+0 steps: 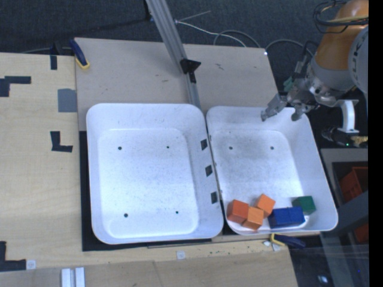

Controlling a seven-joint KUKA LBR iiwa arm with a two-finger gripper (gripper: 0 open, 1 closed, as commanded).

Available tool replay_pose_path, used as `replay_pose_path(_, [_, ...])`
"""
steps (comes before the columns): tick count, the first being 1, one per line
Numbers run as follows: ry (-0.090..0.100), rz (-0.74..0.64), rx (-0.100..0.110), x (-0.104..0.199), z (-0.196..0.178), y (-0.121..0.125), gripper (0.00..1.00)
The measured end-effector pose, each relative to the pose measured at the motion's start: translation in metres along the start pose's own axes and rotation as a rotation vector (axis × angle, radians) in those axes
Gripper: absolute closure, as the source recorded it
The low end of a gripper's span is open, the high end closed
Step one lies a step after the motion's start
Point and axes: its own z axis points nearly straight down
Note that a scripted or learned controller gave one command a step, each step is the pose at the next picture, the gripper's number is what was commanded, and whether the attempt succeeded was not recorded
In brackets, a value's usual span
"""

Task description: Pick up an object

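On my feed the arm (pixel 341 52) is a rounded, bulky limb in light grey, with a glossy orange band (pixel 350 11) wrapped around the segment above the wrist. I can see thin dark cables looping over the top of that orange section. Below it the housing narrows to a darker grey, metallic wrist block with small dark fittings I can't resolve. The gripper (pixel 281 113) at the tip is a compact dark-grey assembly ending in two short fingers (pixel 268 113), grey and slim, one lighter where it catches the light. I can make out no markings or lettering at this resolution.
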Motion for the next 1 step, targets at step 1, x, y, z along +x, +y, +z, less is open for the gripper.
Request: replay_pose_path(1, [-0.001, -0.002, 0.000, 0.0008, -0.0102, 0.0004, 1.00])
